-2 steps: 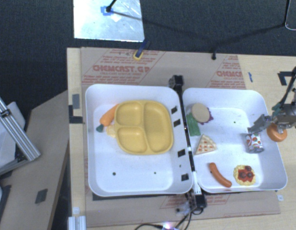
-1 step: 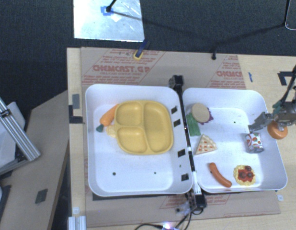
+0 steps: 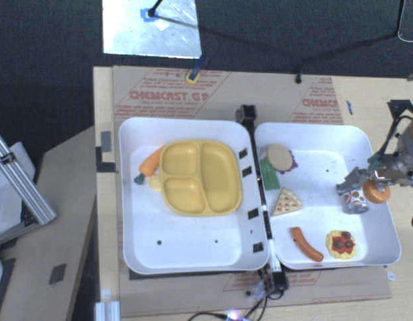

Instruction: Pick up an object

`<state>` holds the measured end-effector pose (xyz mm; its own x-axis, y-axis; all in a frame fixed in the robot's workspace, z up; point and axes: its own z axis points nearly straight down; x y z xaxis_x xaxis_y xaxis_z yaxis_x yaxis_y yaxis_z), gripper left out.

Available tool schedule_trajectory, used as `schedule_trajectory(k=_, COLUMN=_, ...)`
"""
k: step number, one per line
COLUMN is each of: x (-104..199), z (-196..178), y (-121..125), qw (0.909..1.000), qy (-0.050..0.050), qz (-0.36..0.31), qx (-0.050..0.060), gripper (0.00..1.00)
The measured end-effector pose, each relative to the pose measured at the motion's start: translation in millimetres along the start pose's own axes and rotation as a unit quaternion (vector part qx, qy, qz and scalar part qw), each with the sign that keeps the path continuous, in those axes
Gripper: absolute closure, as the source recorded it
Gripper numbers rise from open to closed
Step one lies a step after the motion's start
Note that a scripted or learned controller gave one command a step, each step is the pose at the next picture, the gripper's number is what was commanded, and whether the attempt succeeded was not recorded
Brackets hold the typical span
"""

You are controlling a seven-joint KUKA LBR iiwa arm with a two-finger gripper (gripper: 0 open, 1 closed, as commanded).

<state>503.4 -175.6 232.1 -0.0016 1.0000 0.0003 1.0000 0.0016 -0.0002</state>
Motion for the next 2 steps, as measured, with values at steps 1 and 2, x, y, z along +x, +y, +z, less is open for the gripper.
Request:
schedule_trajectory(k=1, x=-5.3, z=61.2, y=1.6, qw=1.0, qy=0.0, qz=0.0, qx=0.002, gripper=0.0)
schedule_trajectory(k=2, x=-4.9, z=100.6, y=1.8, qw=1.0, qy=0.002, qz=-0.001, qx=-0.001, gripper=0.0)
